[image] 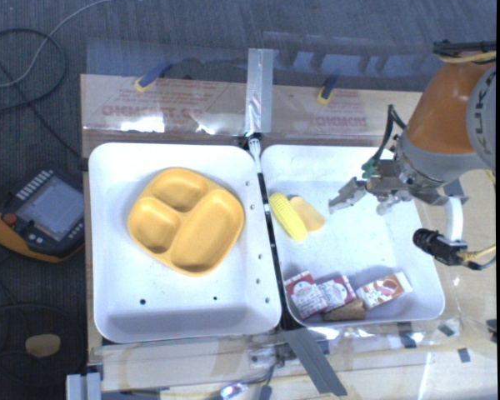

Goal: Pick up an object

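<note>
Above the right bin [433,302], toward its far right side, the robot's hand [368,197] hangs with its two fingers spread apart and nothing between them. No object has been picked up yet, so the whole grasp is left to do. Candidate objects lie in this same bin: a yellow corn cob [288,216] at the left wall, touching a pale yellow block [310,214] just to its right, and along the near wall a red and white packet [319,293], a small brown item [344,311] and a second red and white packet [384,289]. The left bin [108,307] holds a yellow divided plate [186,220]. Bare white floor lies between the hand and the corn, giving open room for an approach. The corn sits tight against the divider between the bins, and the packets crowd the near wall, so fingers would likely have little clearance there.
</note>
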Robot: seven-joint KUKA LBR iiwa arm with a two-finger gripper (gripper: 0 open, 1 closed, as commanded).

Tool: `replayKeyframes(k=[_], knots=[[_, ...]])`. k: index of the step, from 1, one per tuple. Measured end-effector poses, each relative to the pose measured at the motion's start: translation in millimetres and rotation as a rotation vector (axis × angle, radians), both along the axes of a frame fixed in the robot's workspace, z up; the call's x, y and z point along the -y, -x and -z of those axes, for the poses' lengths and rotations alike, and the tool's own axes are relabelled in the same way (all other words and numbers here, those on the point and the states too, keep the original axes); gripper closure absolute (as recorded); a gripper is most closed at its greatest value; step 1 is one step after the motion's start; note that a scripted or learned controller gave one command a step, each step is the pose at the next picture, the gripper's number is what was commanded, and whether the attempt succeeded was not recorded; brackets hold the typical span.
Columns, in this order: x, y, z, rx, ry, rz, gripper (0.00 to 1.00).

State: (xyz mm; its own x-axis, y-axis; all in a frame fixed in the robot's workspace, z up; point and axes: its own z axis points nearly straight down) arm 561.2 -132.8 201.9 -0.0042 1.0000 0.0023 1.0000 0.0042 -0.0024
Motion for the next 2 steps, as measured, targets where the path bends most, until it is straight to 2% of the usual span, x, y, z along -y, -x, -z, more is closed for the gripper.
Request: replayKeyframes(k=[1,2], knots=[[-25,-25,106,0.001,0.001,-0.067,0.0],[-4,-48,95,0.002,0.005,-0.293,0.0]])
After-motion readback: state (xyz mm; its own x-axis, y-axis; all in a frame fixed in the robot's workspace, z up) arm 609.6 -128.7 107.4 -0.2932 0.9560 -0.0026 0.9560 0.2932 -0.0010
